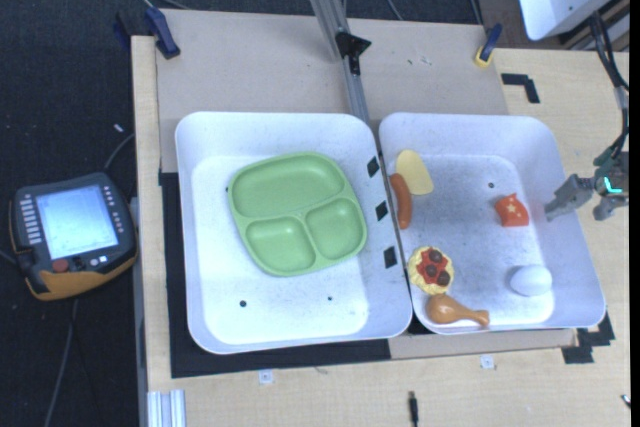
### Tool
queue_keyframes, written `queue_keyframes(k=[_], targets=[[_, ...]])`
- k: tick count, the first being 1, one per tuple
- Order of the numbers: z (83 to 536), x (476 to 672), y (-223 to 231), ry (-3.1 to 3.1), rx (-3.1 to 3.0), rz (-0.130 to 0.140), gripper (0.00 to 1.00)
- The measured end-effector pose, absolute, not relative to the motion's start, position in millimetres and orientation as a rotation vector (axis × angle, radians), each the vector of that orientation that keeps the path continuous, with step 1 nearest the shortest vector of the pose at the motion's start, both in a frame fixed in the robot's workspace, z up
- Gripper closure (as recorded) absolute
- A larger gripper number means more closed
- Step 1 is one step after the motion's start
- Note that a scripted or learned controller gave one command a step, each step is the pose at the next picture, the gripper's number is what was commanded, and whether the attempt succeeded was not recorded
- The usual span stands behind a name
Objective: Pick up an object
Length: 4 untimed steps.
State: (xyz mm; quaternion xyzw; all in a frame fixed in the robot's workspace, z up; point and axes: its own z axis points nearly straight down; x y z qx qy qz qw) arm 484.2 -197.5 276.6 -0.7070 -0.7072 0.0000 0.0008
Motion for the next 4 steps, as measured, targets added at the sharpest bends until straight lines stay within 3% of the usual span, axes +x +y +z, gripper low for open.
queue_keyframes(k=[1,4], targets=[[276.8,484.4,-197.5,-2.221,-2.22,0.0,0.0],[129.9,484.2,-208.5,-2.215,-2.217,0.003,0.0]])
